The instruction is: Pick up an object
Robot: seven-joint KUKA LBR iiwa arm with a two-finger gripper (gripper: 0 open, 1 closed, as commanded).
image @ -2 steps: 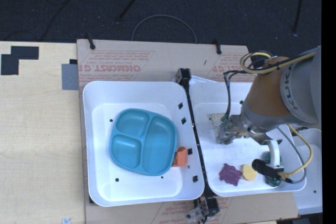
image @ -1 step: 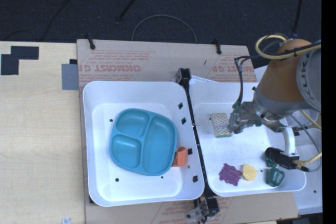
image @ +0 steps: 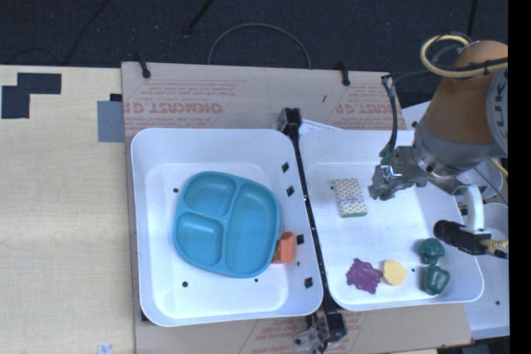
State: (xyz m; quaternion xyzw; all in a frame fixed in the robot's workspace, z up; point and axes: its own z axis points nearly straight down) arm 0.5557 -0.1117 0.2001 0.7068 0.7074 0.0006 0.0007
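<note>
A patterned green-and-white sponge [image: 350, 197] lies flat in the right bin [image: 332, 278]

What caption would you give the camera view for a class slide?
Arm's tool hovers in the right bin beside a patterned sponge; a blue divided plate fills the left bin.

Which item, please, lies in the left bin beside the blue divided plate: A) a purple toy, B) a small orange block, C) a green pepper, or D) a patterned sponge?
B: the small orange block sits against the right edge of the blue divided plate in the left bin.
</note>
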